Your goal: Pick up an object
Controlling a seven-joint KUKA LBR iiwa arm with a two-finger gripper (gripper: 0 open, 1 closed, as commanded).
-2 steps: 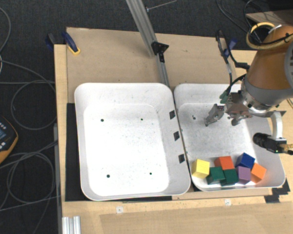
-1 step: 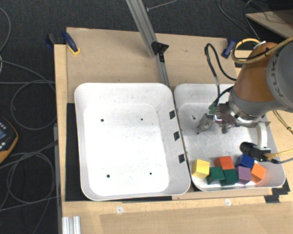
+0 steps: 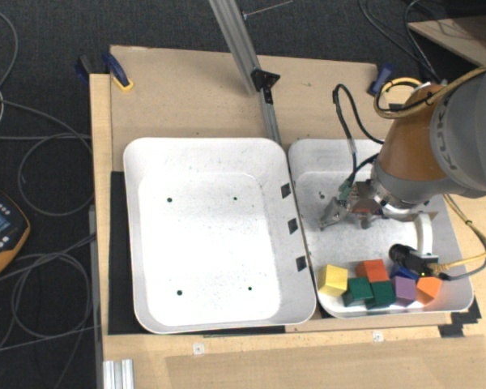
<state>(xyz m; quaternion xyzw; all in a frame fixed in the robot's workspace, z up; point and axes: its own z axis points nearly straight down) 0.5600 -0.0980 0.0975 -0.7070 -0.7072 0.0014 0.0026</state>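
Several small blocks are bunched along the near edge of the right bin [image 3: 316, 173]: a yellow block [image 3: 334, 279], two green blocks [image 3: 359, 290], a red block [image 3: 374, 270], a purple block [image 3: 406, 288] and an orange block [image 3: 428, 288]. My gripper [image 3: 346, 217] hangs over the middle of the right bin, a little behind and above the blocks. Its two metal fingers point down and stand apart, open, with nothing between them. The grey arm with its orange band comes in from the right.
The left bin [image 3: 202, 233] lies beside the right one, with a raised rim between them. A slanted metal pole [image 3: 243, 47] rises from the bench behind the bins. Cables loop near the wrist at the back right.
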